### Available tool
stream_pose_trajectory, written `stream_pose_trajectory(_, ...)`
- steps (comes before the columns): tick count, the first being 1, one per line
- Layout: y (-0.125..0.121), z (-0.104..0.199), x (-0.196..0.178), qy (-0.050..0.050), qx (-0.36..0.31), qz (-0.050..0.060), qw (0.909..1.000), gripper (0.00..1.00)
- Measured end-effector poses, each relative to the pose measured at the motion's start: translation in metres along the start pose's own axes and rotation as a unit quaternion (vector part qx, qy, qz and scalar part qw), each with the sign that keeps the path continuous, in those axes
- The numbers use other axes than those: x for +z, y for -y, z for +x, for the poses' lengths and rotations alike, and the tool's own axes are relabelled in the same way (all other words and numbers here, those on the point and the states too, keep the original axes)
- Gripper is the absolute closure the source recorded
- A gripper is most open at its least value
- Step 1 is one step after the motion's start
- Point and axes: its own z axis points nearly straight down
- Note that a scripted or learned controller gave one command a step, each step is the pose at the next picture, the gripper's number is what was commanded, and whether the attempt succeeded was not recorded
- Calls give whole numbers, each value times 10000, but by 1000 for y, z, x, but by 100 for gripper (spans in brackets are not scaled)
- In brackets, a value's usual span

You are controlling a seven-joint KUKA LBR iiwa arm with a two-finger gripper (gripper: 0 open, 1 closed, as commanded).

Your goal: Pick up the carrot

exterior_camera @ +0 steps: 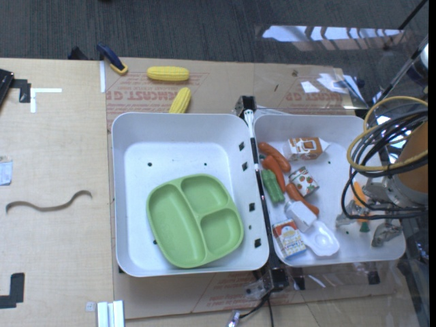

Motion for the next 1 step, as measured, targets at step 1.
stream_pose_trajectory(1, -10, 1, 1, 29, -1394, -37, 9902, 0)
